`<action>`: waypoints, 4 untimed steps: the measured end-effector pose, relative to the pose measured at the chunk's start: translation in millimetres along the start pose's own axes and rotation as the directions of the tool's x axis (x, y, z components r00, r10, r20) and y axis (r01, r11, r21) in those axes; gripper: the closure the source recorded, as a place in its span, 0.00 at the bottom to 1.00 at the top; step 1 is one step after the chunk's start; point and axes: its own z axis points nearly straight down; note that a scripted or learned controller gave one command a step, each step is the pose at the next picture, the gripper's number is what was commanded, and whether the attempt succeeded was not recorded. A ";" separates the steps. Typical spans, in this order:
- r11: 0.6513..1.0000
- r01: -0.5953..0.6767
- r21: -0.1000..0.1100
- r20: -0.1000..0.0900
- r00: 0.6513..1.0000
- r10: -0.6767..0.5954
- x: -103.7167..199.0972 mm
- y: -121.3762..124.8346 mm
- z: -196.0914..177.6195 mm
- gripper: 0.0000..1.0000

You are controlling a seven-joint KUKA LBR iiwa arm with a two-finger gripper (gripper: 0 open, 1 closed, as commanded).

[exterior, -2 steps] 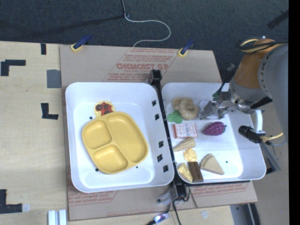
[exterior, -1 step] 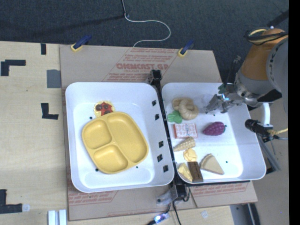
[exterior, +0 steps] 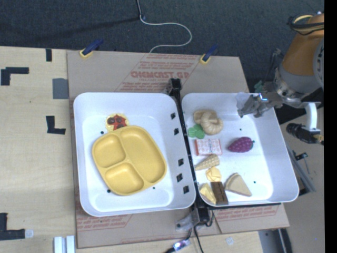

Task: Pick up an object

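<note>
The right bin (exterior: pixel 274 157) holds several toy foods: a tan pastry (exterior: pixel 208 121), a green piece (exterior: pixel 196 132), a pink-and-white packet (exterior: pixel 208 146), purple grapes (exterior: pixel 240 144), a small cone-shaped piece (exterior: pixel 207 162), a cheese wedge (exterior: pixel 238 185) and a brown-and-yellow bar (exterior: pixel 214 191). My gripper (exterior: pixel 248 107) hangs over the far right part of this bin, up and to the right of the grapes and right of the pastry. Nothing shows between its fingers.
The left bin (exterior: pixel 87 109) carries a yellow divided plate (exterior: pixel 129 159) and a small red-and-yellow toy (exterior: pixel 116 122) near its far left. A black divider (exterior: pixel 181 141) runs between the bins. The arm (exterior: pixel 303 62) enters from the right. Cardboard lies under both bins.
</note>
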 end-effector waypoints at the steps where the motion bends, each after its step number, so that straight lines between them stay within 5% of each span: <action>1: 1.000 -0.001 0.004 -0.001 1.000 0.001 0.5 1.0 -26.7 1.00; 4: 1.000 0.005 0.009 -0.003 1.000 -0.005 164.8 -27.5 -17.9 1.00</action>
